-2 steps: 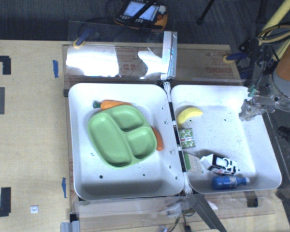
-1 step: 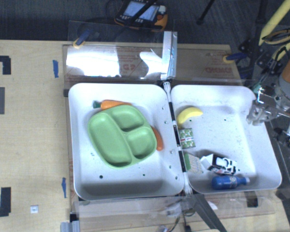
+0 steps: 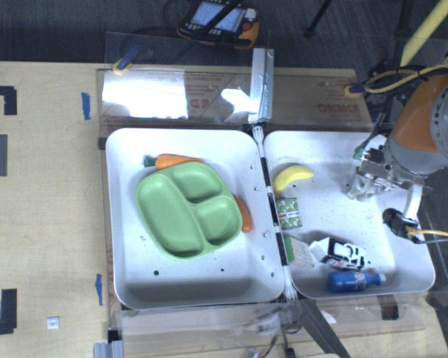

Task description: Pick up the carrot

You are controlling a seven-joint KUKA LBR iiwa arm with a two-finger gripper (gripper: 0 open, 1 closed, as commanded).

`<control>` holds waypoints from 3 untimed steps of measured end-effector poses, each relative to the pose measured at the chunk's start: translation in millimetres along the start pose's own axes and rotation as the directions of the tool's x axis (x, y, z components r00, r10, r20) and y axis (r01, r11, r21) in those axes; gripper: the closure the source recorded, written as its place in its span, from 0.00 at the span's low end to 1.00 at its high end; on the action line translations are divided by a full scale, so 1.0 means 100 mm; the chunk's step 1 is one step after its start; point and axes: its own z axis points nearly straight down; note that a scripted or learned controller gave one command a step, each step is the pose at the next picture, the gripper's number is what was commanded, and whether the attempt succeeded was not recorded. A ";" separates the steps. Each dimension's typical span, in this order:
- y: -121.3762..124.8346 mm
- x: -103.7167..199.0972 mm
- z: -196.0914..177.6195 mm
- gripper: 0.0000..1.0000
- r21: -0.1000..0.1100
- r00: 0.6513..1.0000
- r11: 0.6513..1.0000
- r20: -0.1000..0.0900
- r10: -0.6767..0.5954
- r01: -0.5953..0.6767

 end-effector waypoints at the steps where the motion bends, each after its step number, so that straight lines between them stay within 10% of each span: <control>1: 0.13 0.08 -0.96 1.00 0.005 1.000 1.000 0.001 0.026 -0.026; 2: -0.11 -0.12 -1.78 1.00 0.004 0.957 0.957 0.002 0.289 -0.289; 3: -0.43 -0.32 -2.56 1.00 0.002 1.000 1.000 0.001 -0.030 0.030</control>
